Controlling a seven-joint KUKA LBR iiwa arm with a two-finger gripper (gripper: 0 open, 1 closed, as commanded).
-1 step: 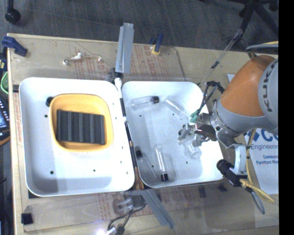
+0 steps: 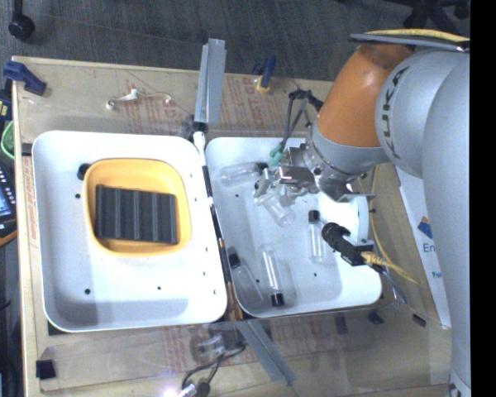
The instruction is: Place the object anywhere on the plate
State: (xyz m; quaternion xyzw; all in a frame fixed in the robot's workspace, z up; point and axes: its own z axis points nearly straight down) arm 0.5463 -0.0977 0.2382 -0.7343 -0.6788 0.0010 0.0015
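Since everything in the right bin (image 2: 360,284) is clear plastic or glass on white, I judge the object hard to read from here and light, stiff and slippery once taken. I count several small transparent tubes: one (image 2: 272,278) near the bin's front edge with a dark cap toward the front, one (image 2: 315,236) toward the right wall with a dark tip at its far end, another (image 2: 234,173) near the back-left corner, and one (image 2: 275,213) close to the middle, just beside the tool. Each looks like a smooth round cylinder, so I would close across the short axis at mid-length; a pinch near a cap would probably let it swivel or squirt out. They may also roll on the bin floor when nudged.

The yellow plate (image 2: 99,176) lies in the left bin (image 2: 62,292), toward its back half, with a dark ribbed insert (image 2: 136,215) in its centre.

The arm (image 2: 397,98) reaches in over the right bin's back-right corner, orange band above the wrist, bent steeply down. The gripper (image 2: 283,182) sits low over the bin's back half, pointing toward the dividing wall. I cannot tell how the claw stands, nor whether anything is in it; clear clutter masks it.
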